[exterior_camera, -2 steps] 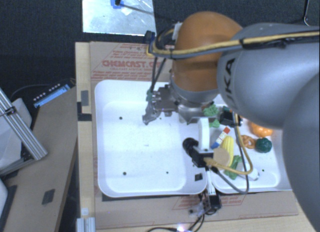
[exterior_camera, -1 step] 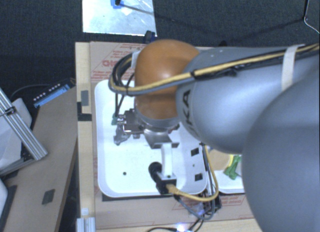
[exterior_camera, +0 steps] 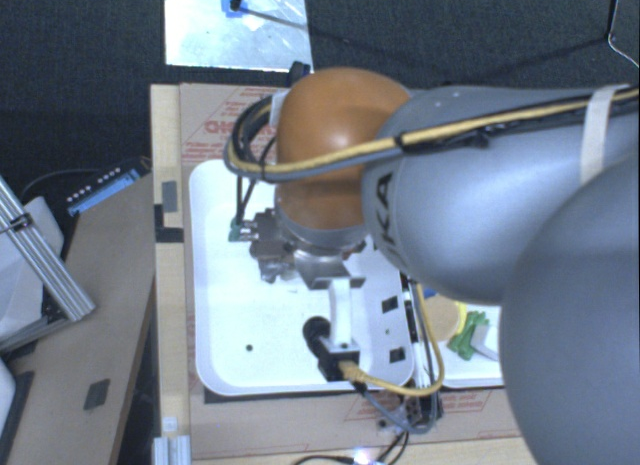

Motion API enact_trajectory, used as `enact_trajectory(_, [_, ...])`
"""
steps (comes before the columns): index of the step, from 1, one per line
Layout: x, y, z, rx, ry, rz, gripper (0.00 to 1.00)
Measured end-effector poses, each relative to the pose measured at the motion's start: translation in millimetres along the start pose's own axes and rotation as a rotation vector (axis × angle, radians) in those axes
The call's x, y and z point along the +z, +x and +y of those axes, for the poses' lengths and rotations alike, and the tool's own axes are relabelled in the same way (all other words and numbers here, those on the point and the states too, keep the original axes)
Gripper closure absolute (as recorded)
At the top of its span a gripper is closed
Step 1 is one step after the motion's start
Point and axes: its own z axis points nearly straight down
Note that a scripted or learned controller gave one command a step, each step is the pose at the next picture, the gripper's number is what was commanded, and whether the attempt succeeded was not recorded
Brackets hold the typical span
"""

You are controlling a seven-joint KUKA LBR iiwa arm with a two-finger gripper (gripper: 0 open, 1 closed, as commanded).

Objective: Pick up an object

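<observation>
Grey metal gripper (exterior_camera: pixel 272 261) over smooth white left bin (exterior_camera: pixel 218 288), its grip state impossible to tell; green angular item (exterior_camera: pixel 466 337) in right bin (exterior_camera: pixel 484 368).

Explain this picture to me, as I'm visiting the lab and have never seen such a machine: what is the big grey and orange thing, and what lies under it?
It is a robot arm, grey with an orange band above its wrist, reaching in from the right. One fixed camera looks down at a slant from above. The arm's end carries a claw, over the left white bin. Beside it, a sliver of the right bin shows a green object with something yellow next to it. Whether the claw holds anything cannot be told from here.
</observation>
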Motion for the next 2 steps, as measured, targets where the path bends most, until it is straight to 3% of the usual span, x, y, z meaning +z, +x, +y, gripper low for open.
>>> enact_trajectory(1, [-90.1, -0.5, 37.2, 0.002, -0.01, 0.003, 1.0])
enact_trajectory(2, [-123.3, -1.0, 85.7, 0.005, -0.007, 0.001, 1.0])
